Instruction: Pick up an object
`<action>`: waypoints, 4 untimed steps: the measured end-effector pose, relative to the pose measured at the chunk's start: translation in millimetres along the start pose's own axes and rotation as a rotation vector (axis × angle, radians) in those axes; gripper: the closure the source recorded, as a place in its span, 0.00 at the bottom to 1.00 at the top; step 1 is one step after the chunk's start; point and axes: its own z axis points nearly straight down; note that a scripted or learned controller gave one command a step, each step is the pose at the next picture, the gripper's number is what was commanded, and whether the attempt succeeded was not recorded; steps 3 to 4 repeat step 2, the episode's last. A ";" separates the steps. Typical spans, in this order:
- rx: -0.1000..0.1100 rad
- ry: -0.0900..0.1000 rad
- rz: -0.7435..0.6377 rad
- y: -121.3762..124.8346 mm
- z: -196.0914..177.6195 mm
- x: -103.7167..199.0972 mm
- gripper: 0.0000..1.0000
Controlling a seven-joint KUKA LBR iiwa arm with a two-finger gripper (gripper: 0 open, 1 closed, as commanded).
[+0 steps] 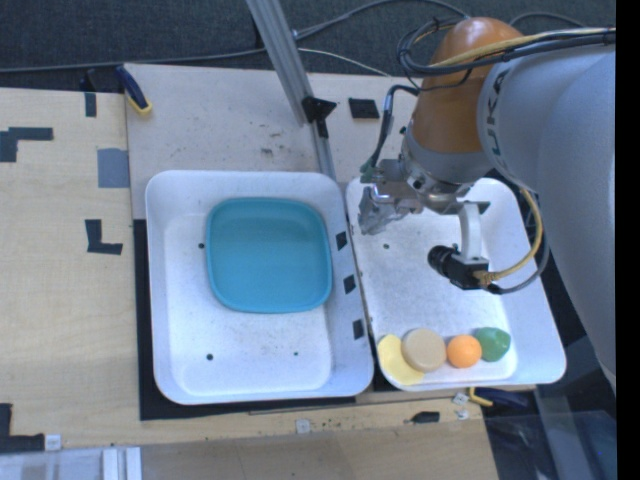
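My gripper (374, 214) hangs over the far left part of the right bin (430, 298), close to the wall between the two bins. Along that bin's near edge lie a yellow piece (390, 362), a beige round piece (424, 349), an orange ball (463, 351) and a green piece (493, 342), touching in a row. These small objects are well apart from the gripper, towards the front of the bin. I see nothing in the gripper.
A teal square plate (268, 254) lies in the left bin (180, 298). A slanted metal pole (290, 63) rises behind the bins. A black fitting with a yellow cable (460, 266) hangs from the arm over the right bin.
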 end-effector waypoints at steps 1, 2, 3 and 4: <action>0.001 0.000 0.001 29.2 -6.2 38.3 1.00; 0.002 0.000 0.001 62.4 -2.3 84.9 1.00; 0.002 0.000 0.001 62.4 -2.3 84.9 1.00; 0.002 0.000 0.001 62.4 -2.3 84.9 1.00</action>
